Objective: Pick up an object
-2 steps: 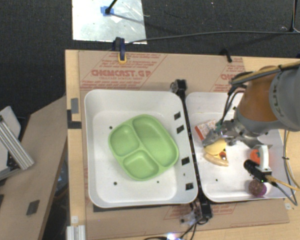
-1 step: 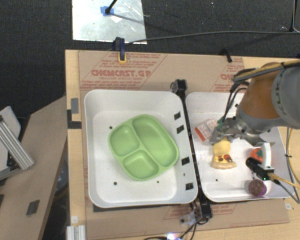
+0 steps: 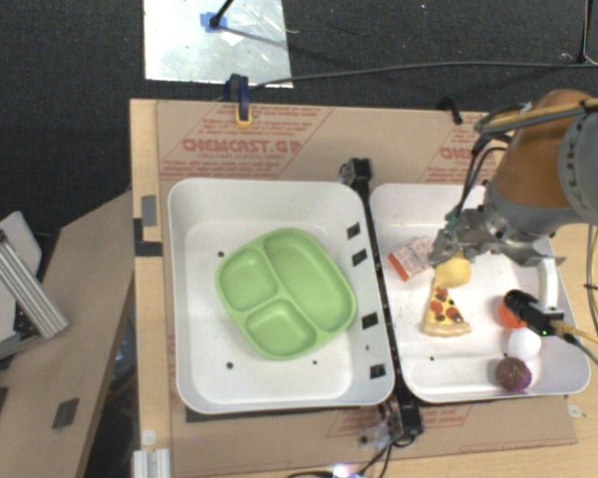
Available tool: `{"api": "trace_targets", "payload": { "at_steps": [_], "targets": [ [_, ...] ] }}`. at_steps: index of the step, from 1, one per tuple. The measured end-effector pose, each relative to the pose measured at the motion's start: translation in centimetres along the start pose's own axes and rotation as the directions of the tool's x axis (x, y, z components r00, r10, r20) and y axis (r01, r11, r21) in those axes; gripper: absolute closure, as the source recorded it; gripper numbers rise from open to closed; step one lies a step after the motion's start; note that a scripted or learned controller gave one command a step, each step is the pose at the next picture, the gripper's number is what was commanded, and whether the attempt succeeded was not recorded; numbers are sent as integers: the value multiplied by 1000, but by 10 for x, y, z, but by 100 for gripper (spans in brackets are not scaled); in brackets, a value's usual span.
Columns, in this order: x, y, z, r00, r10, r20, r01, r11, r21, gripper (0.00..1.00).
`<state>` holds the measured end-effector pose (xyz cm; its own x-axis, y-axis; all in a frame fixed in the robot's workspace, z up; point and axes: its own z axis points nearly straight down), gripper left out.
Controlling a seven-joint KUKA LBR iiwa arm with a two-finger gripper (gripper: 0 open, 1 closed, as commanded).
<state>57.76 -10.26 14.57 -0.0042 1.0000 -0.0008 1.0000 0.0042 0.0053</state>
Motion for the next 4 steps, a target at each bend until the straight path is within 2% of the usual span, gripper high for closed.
{"api": "trace_targets", "payload": {
  "at_steps": [1, 2, 4],
  "targets": [
    [1, 11, -58, 1000, -1, 0, 1, 1000, -1, 100],
    [1, 12, -56, 1000, -1, 0, 1, 1000, 2, 100],
    [107, 30, -54, 1000, -5, -2, 5, 1000, 3, 100]
  ]
}}
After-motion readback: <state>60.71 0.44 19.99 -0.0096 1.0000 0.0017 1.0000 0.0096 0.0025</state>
